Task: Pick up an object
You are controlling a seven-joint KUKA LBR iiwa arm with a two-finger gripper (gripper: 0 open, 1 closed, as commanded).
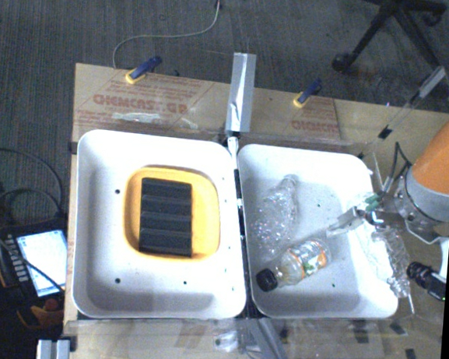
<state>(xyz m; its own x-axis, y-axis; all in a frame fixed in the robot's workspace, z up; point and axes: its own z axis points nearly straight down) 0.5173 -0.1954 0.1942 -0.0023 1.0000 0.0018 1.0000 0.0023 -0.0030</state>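
Nearest the camera, the bench's front edge (157,329) carries both bins. Left bin (95,226): one yellow tray (132,206) with a black ribbed insert (165,216), lying flat at the centre. Right bin (331,301): a crumpled clear plastic piece (275,210) left of centre, and just below it a clear bottle (299,263) with a dark cap (266,279) and an orange label, lying on its side, cap toward the near left corner. The gripper (362,214) sits over the right bin's right part, up and to the right of the bottle and apart from it; nothing is seen between its fingers, and their spacing cannot be determined against the clear clutter beside them. Judgement: the bottle is the likeliest target. A sound pick would centre over the bottle's body near the label, set the fingers across its narrow width, not along its length, and descend squarely, since a round, smooth bottle may roll or squirt out of an off-centre pinch.
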